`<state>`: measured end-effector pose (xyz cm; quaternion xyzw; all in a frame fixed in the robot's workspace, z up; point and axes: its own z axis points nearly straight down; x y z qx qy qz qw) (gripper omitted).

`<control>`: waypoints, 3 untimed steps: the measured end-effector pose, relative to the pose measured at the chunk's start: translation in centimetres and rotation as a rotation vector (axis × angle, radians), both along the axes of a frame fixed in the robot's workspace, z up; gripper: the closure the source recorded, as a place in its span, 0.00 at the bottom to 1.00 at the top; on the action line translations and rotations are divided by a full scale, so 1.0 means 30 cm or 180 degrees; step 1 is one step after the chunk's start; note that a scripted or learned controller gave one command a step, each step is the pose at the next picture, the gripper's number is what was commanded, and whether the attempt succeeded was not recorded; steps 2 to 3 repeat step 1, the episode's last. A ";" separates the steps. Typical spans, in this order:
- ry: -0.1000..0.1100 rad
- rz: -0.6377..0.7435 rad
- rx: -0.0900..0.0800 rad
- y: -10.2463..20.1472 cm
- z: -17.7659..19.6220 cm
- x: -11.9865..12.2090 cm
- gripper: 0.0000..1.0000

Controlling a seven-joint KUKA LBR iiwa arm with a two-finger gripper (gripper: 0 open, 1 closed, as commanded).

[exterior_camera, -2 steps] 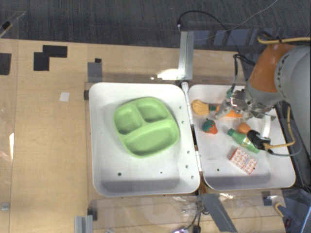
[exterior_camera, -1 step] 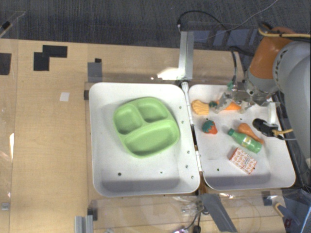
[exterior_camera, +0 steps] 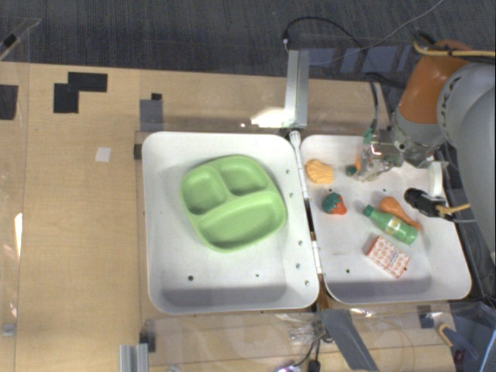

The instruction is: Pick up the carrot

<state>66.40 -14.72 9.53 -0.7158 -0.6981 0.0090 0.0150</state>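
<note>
Poised over the upper part of the right shallow white bin (exterior_camera: 434, 285), the two-finger metal gripper (exterior_camera: 374, 161) hangs from the grey arm with its orange band (exterior_camera: 425, 91); whether it is spread or closed, I cannot tell. Something small and orange sits right against its left side, too hidden to identify. The orange tapered carrot (exterior_camera: 397, 208) lies lower right of the gripper, apart from it, touching the green plastic bottle (exterior_camera: 391, 225). Near the bin's left wall rest a yellow-orange rounded toy (exterior_camera: 318, 171) and a red strawberry with a green top (exterior_camera: 334, 203). A red-and-white patterned packet (exterior_camera: 387, 256) lies below the bottle. The left white bin (exterior_camera: 163, 277) holds a green divided plate (exterior_camera: 232, 201).
</note>
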 end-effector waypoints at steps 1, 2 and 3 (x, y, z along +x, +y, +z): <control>-0.0027 0.0004 -0.0006 0.000 0.007 0.007 0.00; -0.0027 0.0004 -0.0006 0.000 0.007 0.007 0.00; -0.0027 0.0004 -0.0006 0.000 0.007 0.007 0.00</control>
